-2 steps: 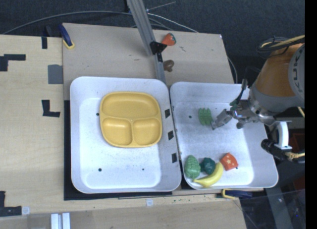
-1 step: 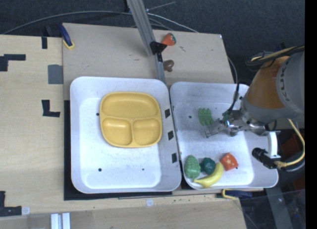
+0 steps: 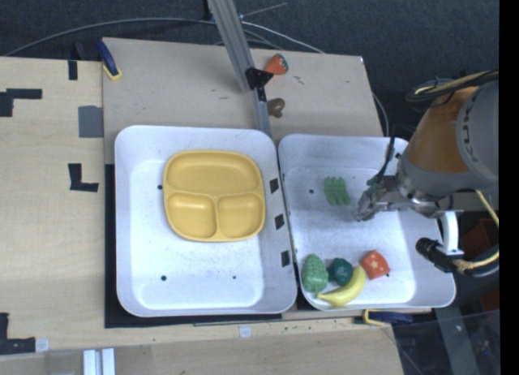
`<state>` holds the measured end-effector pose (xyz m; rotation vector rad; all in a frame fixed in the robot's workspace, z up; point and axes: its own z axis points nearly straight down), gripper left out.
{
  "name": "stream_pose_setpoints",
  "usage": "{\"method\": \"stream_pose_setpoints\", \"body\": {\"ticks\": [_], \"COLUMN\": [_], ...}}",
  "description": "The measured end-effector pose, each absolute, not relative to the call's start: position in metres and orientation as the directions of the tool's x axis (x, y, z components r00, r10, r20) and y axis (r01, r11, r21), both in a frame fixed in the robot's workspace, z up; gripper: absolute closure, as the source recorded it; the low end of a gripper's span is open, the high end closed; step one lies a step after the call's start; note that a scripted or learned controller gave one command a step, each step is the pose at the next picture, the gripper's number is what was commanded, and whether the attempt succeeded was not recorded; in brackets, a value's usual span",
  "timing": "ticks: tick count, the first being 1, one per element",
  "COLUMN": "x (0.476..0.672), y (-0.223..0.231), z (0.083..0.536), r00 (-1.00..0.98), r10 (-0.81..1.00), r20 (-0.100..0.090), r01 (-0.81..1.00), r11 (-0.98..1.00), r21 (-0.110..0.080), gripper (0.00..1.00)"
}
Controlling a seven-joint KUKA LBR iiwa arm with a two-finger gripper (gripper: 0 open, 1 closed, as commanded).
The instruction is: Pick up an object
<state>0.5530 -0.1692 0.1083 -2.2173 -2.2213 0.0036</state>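
Observation:
My gripper (image 3: 362,210) hangs over the middle of the right bin (image 3: 405,154), reaching in from the right under the orange-banded wrist. A small green ridged object (image 3: 336,191) lies just up and left of it, apart from the gripper. Along the bin's front edge sit a light green vegetable (image 3: 314,272), a dark green round piece (image 3: 340,270), a yellow banana (image 3: 348,290) and a red-orange piece (image 3: 375,265). Nothing shows between the gripper's tips.
The left bin (image 3: 138,227) holds a yellow three-compartment plate (image 3: 215,195). A grey pole (image 3: 231,28) slants across the back of the bench, with a small orange object (image 3: 277,63) beside it. Cables trail at the right edge.

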Motion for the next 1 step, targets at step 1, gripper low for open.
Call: {"method": "stream_pose_setpoints", "body": {"ticks": [1], "x": [0.5561], "y": [-0.1646], "z": [0.1706], "r00": [-0.002], "r10": [1.000], "r20": [-0.001], "r01": [1.000], "r11": [0.002], "r21": [0.005], "gripper": [1.00]}}
